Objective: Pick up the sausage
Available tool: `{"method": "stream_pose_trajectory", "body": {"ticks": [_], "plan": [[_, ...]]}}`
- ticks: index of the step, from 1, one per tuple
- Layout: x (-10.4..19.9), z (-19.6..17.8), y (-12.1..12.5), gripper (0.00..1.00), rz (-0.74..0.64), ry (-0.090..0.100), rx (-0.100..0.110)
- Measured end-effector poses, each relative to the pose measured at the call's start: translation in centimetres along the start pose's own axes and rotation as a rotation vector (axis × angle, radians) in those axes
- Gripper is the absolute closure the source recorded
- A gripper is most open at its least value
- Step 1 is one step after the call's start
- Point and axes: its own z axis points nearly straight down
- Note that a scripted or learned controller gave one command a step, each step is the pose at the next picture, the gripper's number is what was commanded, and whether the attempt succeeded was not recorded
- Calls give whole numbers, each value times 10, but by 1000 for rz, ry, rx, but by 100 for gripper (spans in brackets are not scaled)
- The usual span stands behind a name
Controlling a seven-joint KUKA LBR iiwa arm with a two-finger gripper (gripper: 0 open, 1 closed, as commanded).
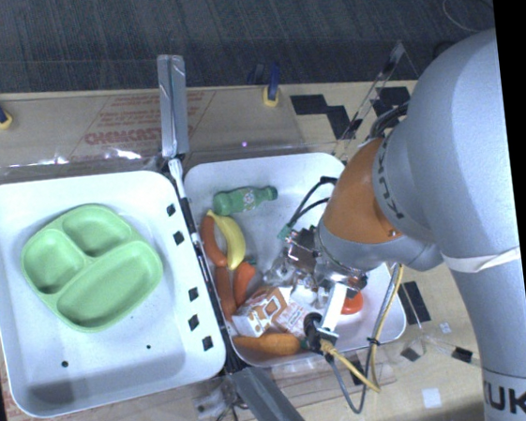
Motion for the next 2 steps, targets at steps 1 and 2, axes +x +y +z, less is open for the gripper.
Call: {"method": "stream_pose_trajectory", "body": {"ticks": [1, 2], "plan": [[56, 0, 91, 0, 154, 0, 0], [56, 1, 1, 0, 275, -2, 3]]}}
